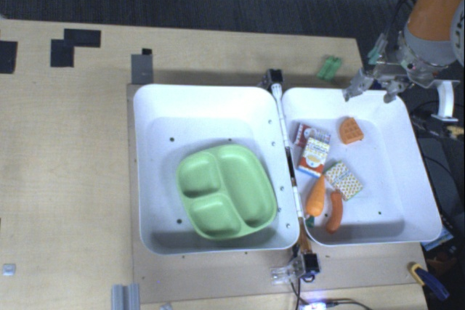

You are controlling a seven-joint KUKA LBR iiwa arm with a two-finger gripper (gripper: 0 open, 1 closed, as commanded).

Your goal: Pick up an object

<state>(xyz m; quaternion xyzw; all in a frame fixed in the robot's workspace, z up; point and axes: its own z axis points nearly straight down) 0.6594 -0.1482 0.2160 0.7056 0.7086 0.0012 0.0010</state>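
Note:
My gripper (374,89) hangs open over the far edge of the right bin (407,156), with nothing between its fingers. Below it in that bin lie an orange waffle-like piece (351,131), a red and white box (305,134), an orange and blue carton (314,155), a chequered packet (344,180), a carrot (317,196) and a reddish sausage (334,211). The waffle piece is the nearest thing to the gripper, a short way in front of it.
The left bin (156,156) holds a green divided plate (226,190). A green object (329,68) lies on the bench behind the right bin. Black patches (75,46) mark the bench at far left. Cables run at the right edge.

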